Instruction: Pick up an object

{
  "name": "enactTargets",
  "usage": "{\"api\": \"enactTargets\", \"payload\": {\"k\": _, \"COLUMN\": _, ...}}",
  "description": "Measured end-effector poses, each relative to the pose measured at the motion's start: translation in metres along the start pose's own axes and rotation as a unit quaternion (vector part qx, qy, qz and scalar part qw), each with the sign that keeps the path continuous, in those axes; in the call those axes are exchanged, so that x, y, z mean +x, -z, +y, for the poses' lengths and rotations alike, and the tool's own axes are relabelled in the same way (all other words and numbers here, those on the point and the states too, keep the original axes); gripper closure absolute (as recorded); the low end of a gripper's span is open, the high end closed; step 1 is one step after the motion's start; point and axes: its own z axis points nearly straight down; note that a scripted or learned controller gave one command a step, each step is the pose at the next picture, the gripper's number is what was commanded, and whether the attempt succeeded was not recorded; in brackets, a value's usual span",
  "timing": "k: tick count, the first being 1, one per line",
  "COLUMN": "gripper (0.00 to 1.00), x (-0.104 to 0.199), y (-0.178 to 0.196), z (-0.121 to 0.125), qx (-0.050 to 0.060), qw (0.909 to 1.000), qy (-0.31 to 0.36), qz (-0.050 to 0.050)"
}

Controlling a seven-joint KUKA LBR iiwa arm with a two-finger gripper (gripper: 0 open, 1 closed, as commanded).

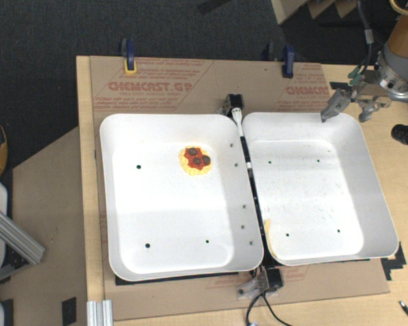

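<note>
Object: small round toy piece, yellow rim, red top with dark spots; looks like a miniature pizza, fine detail too small to confirm.
Object position: lying flat on the floor of the left bin, in its upper middle part, apart from every wall.
Left bin: shallow, white, rounded corners; a few small dark dots on the floor.
Right bin: same white type, set just beside the left one; their inner rims meet along a dark strip running between them. A pale yellowish patch sits at its near left corner; what it is cannot be told.
Gripper: at the upper right, over the far rim of the right bin, near that bin's far right corner.
Fingers: two grey prongs spread apart, pointing down and outward; nothing between them.
Gripper to object: well apart, with the full width of the right bin between.
Arm: enters from the right, grey wrist above the gripper.
Bench: brown board with red lettering, two blue clamps on its far edge.
</note>
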Motion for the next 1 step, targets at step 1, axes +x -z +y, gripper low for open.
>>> {"api": "enactTargets", "payload": {"k": 1, "gripper": 0.0, "x": 0.0375, "y": 0.1072, "z": -0.0474, "qx": -0.005, "qw": 1.0, "qy": 0.002, "qz": -0.001}}
